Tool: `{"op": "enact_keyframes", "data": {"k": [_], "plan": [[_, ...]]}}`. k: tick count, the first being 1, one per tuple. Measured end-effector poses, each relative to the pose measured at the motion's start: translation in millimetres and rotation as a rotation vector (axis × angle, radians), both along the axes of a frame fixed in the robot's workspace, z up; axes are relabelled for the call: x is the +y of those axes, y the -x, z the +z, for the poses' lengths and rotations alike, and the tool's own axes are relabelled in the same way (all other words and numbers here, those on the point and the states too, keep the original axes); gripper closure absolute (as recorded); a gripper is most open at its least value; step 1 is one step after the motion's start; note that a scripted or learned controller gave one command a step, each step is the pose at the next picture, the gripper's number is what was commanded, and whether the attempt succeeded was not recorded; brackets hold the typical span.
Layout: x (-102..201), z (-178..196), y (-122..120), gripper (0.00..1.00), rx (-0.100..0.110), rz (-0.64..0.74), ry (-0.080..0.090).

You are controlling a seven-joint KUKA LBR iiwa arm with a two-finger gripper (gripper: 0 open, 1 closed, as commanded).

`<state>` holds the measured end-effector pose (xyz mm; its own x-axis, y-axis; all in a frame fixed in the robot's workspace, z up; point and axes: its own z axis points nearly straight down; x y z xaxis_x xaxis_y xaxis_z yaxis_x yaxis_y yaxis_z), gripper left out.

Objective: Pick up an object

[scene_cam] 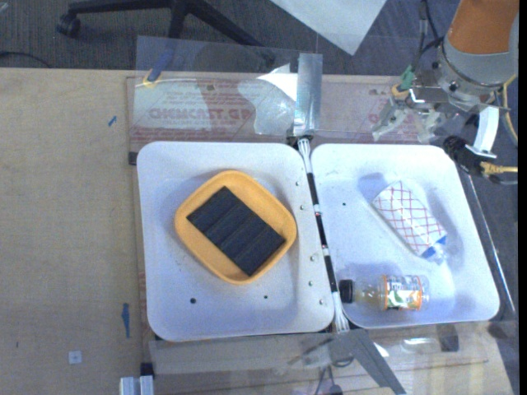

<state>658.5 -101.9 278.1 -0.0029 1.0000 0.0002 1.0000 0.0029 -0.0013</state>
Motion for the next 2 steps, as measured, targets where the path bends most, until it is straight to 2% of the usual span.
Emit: {"op": "enact_keyframes", "data": {"k": [1, 2], "plan": [[22.9, -89.8, 64.1, 0.0, -0.002, 0.118, 0.0], [-43.4, -126.0, 76.4, 0.0, -0.001, 0.195, 0.0]]}}
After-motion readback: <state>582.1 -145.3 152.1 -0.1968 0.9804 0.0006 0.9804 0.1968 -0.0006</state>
